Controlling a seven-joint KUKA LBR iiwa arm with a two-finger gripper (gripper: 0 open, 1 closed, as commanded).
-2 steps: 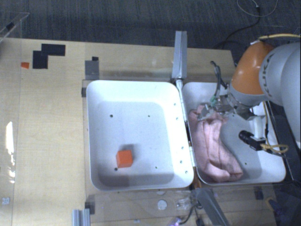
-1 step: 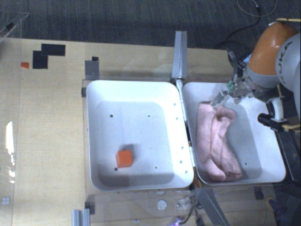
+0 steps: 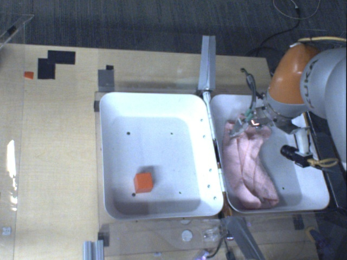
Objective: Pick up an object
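- Camera view, progress: the pick is not finished. A pink cloth (image 3: 248, 169) lies in the right bin (image 3: 312, 196), at right of centre in the frame, heaped along that bin's left wall. Its upper end sits right under the hand (image 3: 252, 119), which appears to touch or pinch it. Nothing is lifted clear. What is left, by my judgement, is to secure a hold and raise the object.
- Camera view, other candidate: a small orange block (image 3: 143, 182) rests on the floor of the left bin (image 3: 116, 112), lower left of centre, well apart from the hand and untouched.
- Camera view, arm pose: the grey arm (image 3: 328, 85) enters from the right edge, its orange band (image 3: 287, 75) at upper right. The wrist bends down toward the upper part of the right bin, putting the hand low over the cloth's top end.
- Camera view, hand state: whether the hand is wide, narrow or closed on the cloth cannot be told at this resolution.
- Camera view, setting: both bins sit side by side on a pale wooden worktop (image 3: 54, 145).
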